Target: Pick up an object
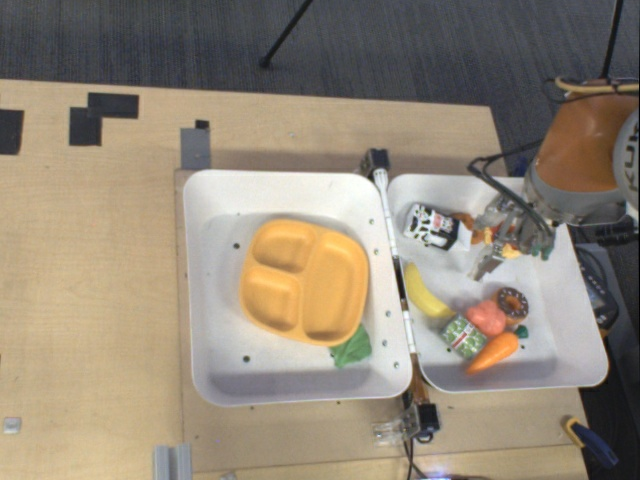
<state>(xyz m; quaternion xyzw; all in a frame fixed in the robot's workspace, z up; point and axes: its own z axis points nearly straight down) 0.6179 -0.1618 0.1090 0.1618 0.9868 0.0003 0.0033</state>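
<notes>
- Camera view: two shallow white bins sit side by side on the wooden surface (90,298).
- The left bin (215,368), well to the left of the jaws (497,245), holds a yellow divided plate (303,280) with three compartments; a small green leafy piece (352,348) touches the plate's lower right edge.
- The right bin (575,353) holds the jaws and the small objects.
- A black-and-white carton (431,226) lies on its side just left of the jaws.
- A yellow banana (426,295) lies below and left of them, near the divider between the bins.
- Below the jaws cluster a pink piece (487,316), a chocolate doughnut (512,302), a green-and-red box (464,336) and an orange carrot (492,352), all touching or nearly so.
- The jaws hang low over the bin floor; whether they are open or closed I cannot tell, and nothing is visibly held between them.
</notes>
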